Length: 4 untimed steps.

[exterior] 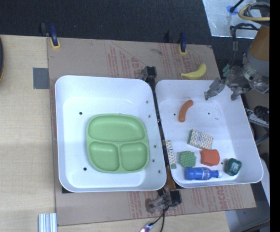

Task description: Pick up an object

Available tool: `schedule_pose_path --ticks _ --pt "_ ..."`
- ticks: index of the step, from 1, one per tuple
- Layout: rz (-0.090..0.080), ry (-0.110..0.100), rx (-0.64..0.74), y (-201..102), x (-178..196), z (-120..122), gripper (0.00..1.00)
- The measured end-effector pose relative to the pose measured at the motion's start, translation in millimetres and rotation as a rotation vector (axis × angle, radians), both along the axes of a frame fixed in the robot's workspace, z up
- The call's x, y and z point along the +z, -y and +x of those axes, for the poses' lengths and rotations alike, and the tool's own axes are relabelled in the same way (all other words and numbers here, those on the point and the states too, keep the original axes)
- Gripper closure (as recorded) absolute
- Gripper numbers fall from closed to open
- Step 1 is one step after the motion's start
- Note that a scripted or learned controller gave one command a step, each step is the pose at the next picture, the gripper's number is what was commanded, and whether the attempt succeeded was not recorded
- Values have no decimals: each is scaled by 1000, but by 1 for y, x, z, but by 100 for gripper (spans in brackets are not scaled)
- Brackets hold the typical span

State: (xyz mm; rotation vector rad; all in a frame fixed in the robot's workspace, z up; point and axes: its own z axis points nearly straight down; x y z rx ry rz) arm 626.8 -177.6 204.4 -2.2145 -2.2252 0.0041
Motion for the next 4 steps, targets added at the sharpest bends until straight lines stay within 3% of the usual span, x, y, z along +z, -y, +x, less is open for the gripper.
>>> schedule_pose_path --ticks 1,2,4 --pt "0 -2 1 -45 -113 29 0" --pt "0 -2 0 -82 -113 -61 0" --pt "0 1 0 -75 -112 29 0"
